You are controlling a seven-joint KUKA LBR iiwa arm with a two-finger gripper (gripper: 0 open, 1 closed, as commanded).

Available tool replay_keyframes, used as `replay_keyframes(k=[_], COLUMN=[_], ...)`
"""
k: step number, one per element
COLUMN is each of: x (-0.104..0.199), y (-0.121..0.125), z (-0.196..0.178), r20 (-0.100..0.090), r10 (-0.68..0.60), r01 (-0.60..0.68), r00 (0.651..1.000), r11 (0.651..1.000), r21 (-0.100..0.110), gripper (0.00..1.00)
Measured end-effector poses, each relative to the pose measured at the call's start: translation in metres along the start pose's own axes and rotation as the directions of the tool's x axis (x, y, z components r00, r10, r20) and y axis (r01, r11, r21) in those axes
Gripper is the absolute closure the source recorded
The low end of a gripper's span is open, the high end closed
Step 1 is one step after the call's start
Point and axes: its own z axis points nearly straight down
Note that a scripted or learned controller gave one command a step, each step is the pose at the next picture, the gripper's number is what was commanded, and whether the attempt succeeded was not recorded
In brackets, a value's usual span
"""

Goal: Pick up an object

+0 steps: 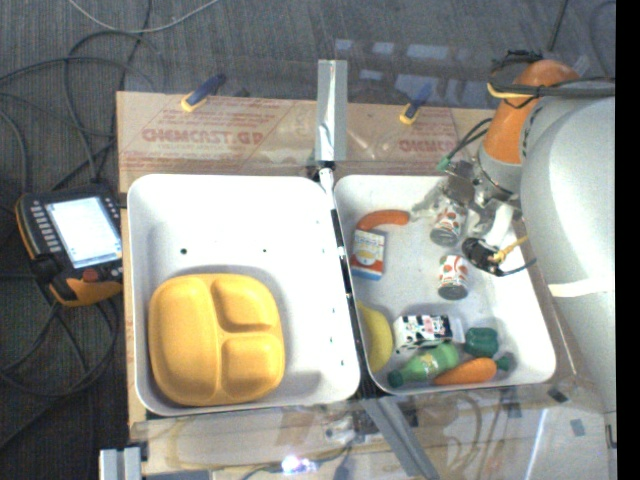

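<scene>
End effector (452, 208) over the right bin's (520, 363) far end, fingers closed around a small red-spotted cup (447, 224); a matching cup (454, 275) stands just nearer.

Two shallow white bins sit side by side: the left bin (140, 218) and the right bin (545, 343).

In the left bin lies one yellow divided tray (216, 339), with three compartments.

The right bin, counted by kind:
- two small white cups with red spots, one upper cup (447, 223) and one lower cup (454, 275)
- one orange-lidded jar (370, 246), left of the cups
- one banana (377, 336), below the jar
- one black-and-white cow-patterned carton (423, 329), right of the banana
- one green bottle (426, 365), below the carton
- one carrot (465, 372), right of the bottle
- one dark green object (481, 341), above the carrot, too small to identify

Left of the left bin sits one handheld pendant (72, 236).
</scene>
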Motion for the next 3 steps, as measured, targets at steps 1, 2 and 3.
replay_keyframes(k=[1,2,3], x=[0.0,-0.035,0.037], y=[0.0,-0.011,-0.046], z=[-0.011,-0.004,-0.085], r20=[0.006,-0.004,-0.007], r10=[-0.003,-0.24,-0.195], r01=[0.003,0.24,0.195], r00=[1.0,0.971,0.981], r11=[1.0,0.971,0.981], r21=[-0.001,-0.009,0.006], gripper=[1.0,1.0,1.0])
